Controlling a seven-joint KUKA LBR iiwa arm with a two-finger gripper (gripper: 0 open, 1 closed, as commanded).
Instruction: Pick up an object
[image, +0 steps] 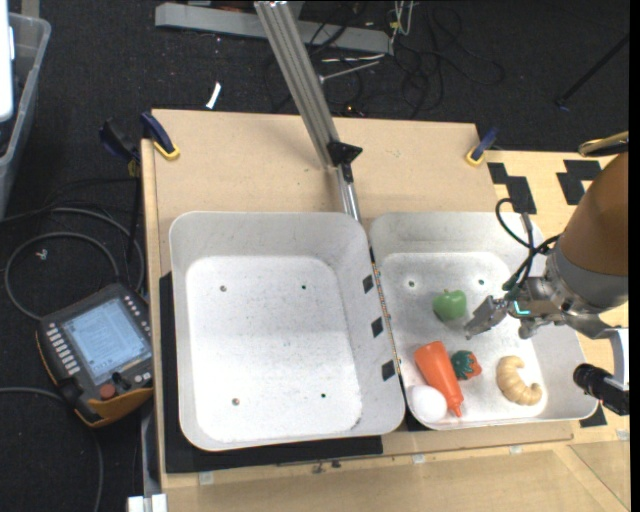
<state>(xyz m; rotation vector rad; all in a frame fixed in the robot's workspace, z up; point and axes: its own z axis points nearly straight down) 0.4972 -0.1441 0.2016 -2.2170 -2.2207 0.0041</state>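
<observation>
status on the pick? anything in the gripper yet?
Done: the arm has reached into the right bin, with the gripper beside the green pepper. In hand: nothing visible between the fingers; whether they are open or shut can't be told. Left: the grasp and lift. The pepper, carrot, white egg and croissant all lie on the bin floor.
</observation>
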